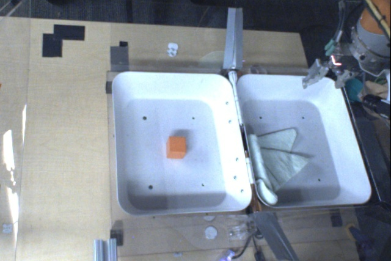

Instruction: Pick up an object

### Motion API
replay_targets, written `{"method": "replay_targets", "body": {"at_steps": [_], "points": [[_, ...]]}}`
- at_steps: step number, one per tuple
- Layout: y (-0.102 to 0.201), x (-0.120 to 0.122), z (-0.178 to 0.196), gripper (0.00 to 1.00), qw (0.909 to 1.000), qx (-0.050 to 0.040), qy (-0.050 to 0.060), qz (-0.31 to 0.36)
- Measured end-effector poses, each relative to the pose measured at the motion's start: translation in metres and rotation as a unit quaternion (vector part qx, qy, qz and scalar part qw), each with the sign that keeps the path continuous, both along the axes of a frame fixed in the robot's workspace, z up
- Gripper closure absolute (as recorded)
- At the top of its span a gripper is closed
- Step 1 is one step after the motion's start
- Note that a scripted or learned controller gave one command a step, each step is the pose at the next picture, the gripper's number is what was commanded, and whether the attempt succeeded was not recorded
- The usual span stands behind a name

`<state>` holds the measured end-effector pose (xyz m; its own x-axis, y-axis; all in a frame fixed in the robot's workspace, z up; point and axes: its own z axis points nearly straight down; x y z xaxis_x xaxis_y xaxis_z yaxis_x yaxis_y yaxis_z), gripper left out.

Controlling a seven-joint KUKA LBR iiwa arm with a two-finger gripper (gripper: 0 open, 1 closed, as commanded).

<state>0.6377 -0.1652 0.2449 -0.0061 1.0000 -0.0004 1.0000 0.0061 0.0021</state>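
An orange cube (176, 147) is noted at centre-left of the frame, on the floor of the left bin (128, 131), clear of its walls. It is judged light, rigid and easily gripped across two opposite flat faces. A pale folded cloth (278, 153) lies in the right bin (342, 150). The tool (324, 70) is seen at upper right, over the right bin's rim; its opening cannot be told, and nothing is seen held.

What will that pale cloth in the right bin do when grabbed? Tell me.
The pale cloth lies creased and flat with one rolled edge, so it probably hangs limp rather than lifting stiff. It looks thin, likely light. Pushed, it would probably bunch against the right bin wall, not slide whole.
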Motion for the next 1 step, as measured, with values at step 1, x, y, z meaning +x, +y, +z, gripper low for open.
{"method": "replay_targets", "body": {"at_steps": [1], "points": [[0.0281,-0.0014,-0.1444,0.00,0.9964,0.0002,0.000,0.084]]}}
